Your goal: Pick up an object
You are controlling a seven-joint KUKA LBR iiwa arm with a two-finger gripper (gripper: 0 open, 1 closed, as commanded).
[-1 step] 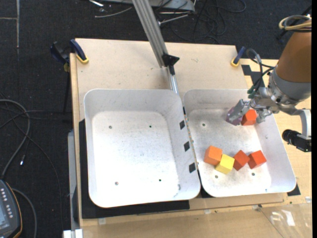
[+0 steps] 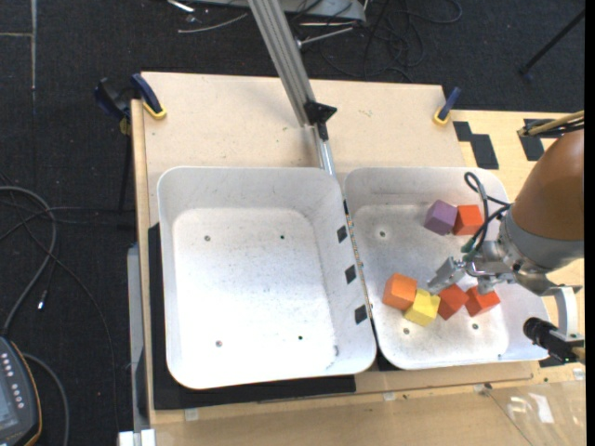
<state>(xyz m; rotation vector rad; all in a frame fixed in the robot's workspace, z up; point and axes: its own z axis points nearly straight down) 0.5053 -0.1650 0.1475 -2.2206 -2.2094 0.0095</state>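
Note:
Several small blocks lie in the right bin (image 2: 390, 193). A purple block (image 2: 441, 216) and an orange block (image 2: 469, 218) sit together toward its back right. Nearer the front are an orange block (image 2: 401, 292), a yellow block (image 2: 422, 308) and two red blocks (image 2: 453, 301) (image 2: 482, 301). My gripper (image 2: 468, 273) hangs low over the two red blocks, just behind them, with metal fingers (image 2: 444, 274) reaching left toward the orange and yellow blocks. I see no block between the fingers.
The left bin (image 2: 186, 189) stands beside the right one, sharing a middle wall (image 2: 349, 268). A slanted metal pole (image 2: 288, 59) rises from the back of the bench. Clamps (image 2: 149, 100) (image 2: 446, 105) sit at the bench's back corners.

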